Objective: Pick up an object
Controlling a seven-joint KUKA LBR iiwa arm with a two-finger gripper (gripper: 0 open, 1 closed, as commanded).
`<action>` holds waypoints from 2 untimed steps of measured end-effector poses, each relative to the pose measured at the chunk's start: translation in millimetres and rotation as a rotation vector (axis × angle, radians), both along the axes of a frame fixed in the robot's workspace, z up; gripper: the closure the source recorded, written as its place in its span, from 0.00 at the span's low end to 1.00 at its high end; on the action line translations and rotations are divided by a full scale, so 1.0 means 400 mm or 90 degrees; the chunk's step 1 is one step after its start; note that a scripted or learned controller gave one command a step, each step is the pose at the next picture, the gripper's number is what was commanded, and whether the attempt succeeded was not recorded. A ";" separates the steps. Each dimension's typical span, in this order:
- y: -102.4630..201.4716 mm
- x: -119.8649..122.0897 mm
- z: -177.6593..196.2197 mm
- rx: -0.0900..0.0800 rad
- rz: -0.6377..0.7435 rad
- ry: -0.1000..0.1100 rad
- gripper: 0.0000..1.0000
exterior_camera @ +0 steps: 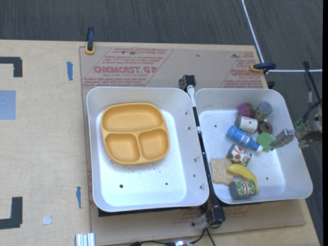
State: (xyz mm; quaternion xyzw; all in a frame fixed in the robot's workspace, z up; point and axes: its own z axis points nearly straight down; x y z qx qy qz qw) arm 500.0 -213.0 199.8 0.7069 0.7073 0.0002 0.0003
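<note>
Judged step in hand as the approach: closing on one obj in the right bin (289, 181). Saw gripper (283, 139) low by that bin's right side, just beside green block (265, 140), tip aimed left toward the pile. Couldn't tell whether open or shut, too small and blurred; made out nothing held, and couldn't tell if touching the block.

Found all candidates bunched mid-bin: blue bottle (241, 137) lying slanted, touching or nearly touching the block; banana (242, 171) across cracker (220, 170); can (243, 188) at the near edge; cup (247, 123) and grey tin (264, 108) toward the far wall.

Reckoned best done thus: should have settled on one target w/ free space on both sides, e.g. the block or the can, not the banana/cracker overlap. Needed to come straight down, centred, jaws across the narrow side, then close before lifting. Looked risky to go at the bottle: round, slanted, likely to roll or squirt out. Needed to keep clear of the bin wall on descent, and to lift slow enough to check sth had come up w/ it

Noted left bin (138, 191) w/ yellow plate (136, 132), well apart, no part in this
</note>
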 end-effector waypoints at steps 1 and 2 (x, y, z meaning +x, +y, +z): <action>0.067 -0.048 -0.284 0.000 0.000 -0.002 0.00; 0.257 -0.045 -0.282 0.001 0.002 -0.005 0.00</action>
